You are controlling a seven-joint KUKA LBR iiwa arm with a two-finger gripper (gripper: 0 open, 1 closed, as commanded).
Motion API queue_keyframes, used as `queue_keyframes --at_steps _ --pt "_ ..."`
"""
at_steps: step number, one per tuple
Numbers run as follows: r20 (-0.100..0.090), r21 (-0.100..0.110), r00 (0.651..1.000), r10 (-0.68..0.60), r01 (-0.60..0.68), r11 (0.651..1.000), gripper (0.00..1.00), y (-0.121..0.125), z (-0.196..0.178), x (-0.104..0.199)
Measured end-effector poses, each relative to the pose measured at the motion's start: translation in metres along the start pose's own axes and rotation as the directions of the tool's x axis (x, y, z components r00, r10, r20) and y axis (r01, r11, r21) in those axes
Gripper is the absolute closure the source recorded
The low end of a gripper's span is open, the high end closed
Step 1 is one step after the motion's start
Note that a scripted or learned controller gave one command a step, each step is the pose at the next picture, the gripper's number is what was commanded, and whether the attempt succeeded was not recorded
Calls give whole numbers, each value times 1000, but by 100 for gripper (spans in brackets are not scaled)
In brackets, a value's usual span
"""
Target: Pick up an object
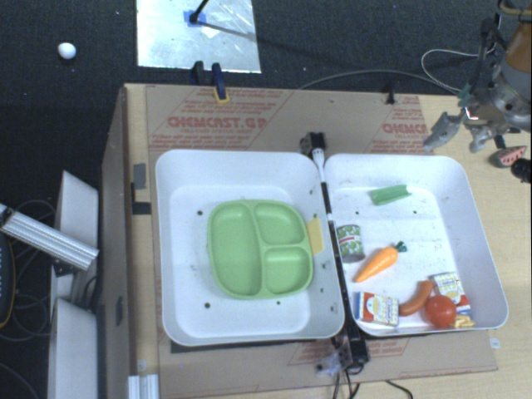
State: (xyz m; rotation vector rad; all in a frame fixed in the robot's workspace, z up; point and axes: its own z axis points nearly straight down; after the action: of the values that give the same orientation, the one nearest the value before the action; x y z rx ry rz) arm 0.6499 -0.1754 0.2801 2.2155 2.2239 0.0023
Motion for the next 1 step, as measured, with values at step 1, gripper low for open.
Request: queue_keyframes --at_steps 1 --pt "0 3 1000 2 -2 1000 0 -1 197 -26"
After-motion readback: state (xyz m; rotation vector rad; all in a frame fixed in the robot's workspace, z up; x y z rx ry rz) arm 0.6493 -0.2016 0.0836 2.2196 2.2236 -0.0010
